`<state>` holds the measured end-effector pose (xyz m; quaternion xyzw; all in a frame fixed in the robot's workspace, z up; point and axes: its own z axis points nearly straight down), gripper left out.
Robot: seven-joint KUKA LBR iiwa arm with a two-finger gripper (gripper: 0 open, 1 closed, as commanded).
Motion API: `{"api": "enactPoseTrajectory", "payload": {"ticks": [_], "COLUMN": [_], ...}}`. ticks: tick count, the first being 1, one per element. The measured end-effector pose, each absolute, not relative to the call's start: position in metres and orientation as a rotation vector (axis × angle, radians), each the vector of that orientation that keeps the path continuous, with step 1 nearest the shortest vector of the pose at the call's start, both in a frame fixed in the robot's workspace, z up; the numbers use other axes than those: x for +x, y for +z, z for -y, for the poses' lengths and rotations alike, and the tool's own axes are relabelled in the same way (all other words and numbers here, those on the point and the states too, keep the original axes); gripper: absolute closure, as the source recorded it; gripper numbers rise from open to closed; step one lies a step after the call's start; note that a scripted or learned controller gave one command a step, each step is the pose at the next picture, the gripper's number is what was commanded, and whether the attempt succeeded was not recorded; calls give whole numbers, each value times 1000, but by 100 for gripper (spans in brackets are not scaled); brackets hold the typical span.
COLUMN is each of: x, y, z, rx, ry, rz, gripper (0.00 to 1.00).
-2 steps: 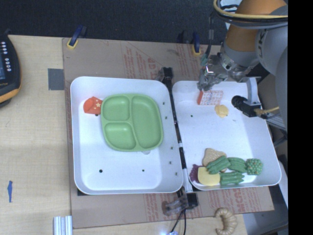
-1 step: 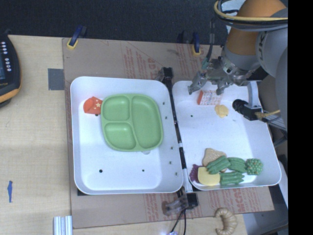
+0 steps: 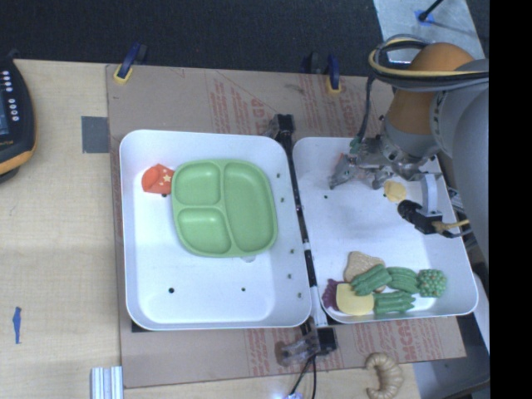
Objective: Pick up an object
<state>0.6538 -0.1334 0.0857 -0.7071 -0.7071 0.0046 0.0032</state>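
My gripper (image 3: 349, 173) hangs low over the far part of the right bin (image 3: 332, 214), below the orange-banded wrist (image 3: 416, 110). A small yellow piece (image 3: 395, 191) lies just to its right, apart from it. At the near end of this bin there is a pile of toy food: a tan slice (image 3: 362, 263), green pods (image 3: 386, 279), a green broccoli-like piece (image 3: 431, 283), a yellow piece (image 3: 352, 301) and a purple bit (image 3: 331, 291). The left bin (image 3: 150, 289) holds a green divided plate (image 3: 224, 207) and a red piece with a star (image 3: 156, 179).
A black part of the arm (image 3: 420, 216) reaches over the right bin's right side. A tan curled object (image 3: 384, 374) lies on the cardboard in front of the bins. A black and orange pendant (image 3: 12, 115) sits at the far left. Clamps (image 3: 332, 71) hold the board's far edge.
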Motion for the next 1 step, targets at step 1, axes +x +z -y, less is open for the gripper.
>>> {"api": "enactPoseTrajectory", "payload": {"ticks": [1], "x": [650], "y": [150], "z": [217], "rx": [-2229], "ry": [3], "rz": [2222], "gripper": [0]}}
